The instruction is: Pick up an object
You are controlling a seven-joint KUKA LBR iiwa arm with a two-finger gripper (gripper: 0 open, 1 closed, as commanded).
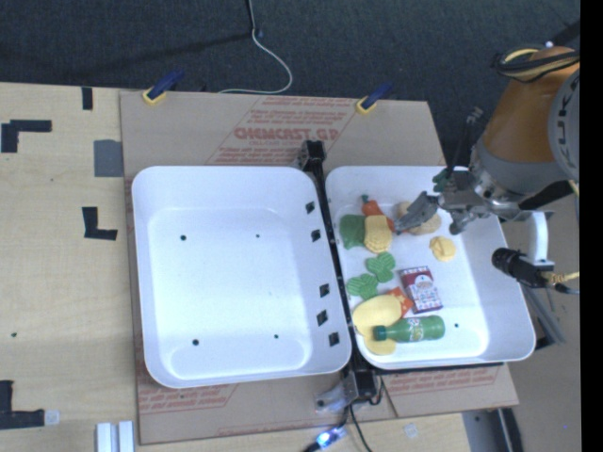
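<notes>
My gripper hangs low over the back of the right bin, reaching in from the right, and looks open. A tan rounded piece lies between its fingers, one finger to its left and the other to its right. Just right of it sits a small yellow piece. Further left lie an orange carrot, a yellow corn piece and a green leaf. Nearer the front are a green lettuce piece, a red box, a yellow banana-like piece and a green bottle.
The left bin stands beside the right one, with a black clip rail between them. Both rest on a cardboard sheet held by blue-and-yellow clamps. A black fitting with a cable juts out at the right bin's edge.
</notes>
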